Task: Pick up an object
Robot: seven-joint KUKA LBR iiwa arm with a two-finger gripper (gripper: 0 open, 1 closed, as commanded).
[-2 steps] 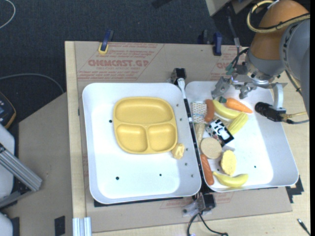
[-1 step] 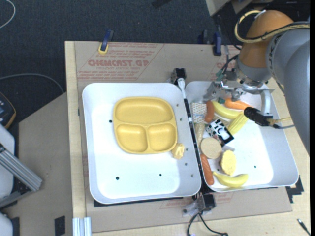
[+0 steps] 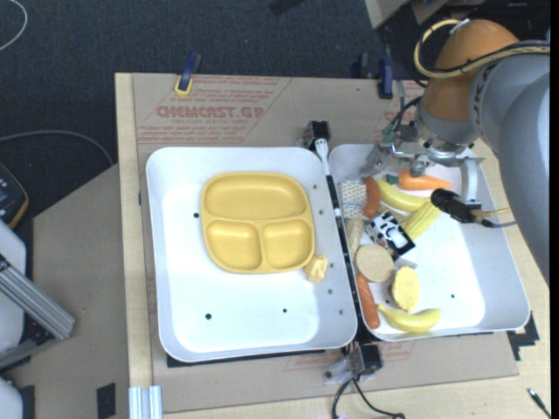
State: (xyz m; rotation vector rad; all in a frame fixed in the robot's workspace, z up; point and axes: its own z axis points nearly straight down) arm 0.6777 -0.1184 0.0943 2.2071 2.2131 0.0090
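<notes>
The end effector (image 3: 428, 160) hangs low over the far end of the right bin (image 3: 498, 278), by an orange carrot (image 3: 425, 182) and a banana (image 3: 397, 196); its grip I cannot tell. The toys lie so crowded it could nudge neighbours or grab nothing.

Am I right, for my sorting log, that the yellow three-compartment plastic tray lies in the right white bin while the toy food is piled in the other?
Not quite. The camera view shows the yellow three-compartment plastic tray in the left white bin; the toy food is piled in the right white bin.
</notes>
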